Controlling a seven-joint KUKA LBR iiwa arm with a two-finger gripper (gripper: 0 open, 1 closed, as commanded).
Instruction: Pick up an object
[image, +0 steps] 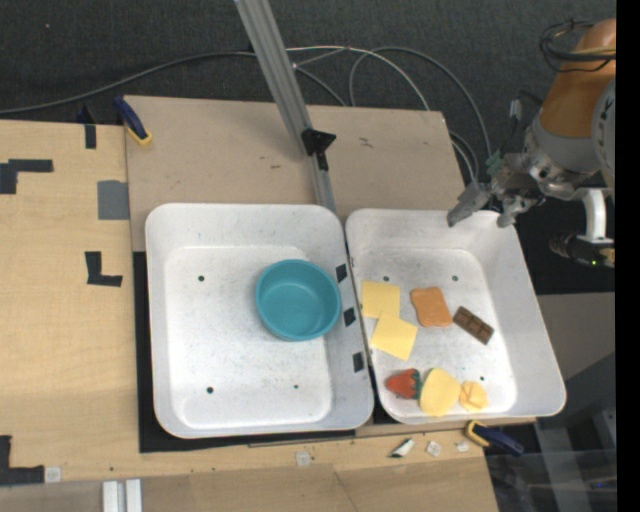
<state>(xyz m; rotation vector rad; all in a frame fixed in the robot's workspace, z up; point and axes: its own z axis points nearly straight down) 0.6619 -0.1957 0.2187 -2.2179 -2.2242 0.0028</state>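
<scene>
Item 1: claw (484, 207), at the end of the grey arm (572, 110) with its orange band, hanging over the far rim of the right bin (520, 290), near that bin's far right corner. Two thin fingers (463, 212) point down and leftward; they stand apart with nothing between them.

Item 2: right bin, shallow, white. Contents, all lying flat on the floor of the bin and well apart from the claw:
- yellow square slice (380, 299), far left of the group;
- second yellow square slice (395, 337), just nearer, its corner touching the first;
- orange-brown slice (432, 307), right of the first yellow slice;
- dark brown chocolate-like bar (473, 325), right of the orange-brown slice, tilted;
- small red piece with a green part (404, 383), near edge;
- round yellow piece (439, 393), just beside the red one;
- smaller yellow piece (473, 397), right of the round one.

Item 3: left bin (190, 330), shallow, white, touching the right bin. Contents: one teal bowl (297, 299), upright, toward the right side.

Item 4: surface (60, 200), light wood, bearing both bins.
</scene>
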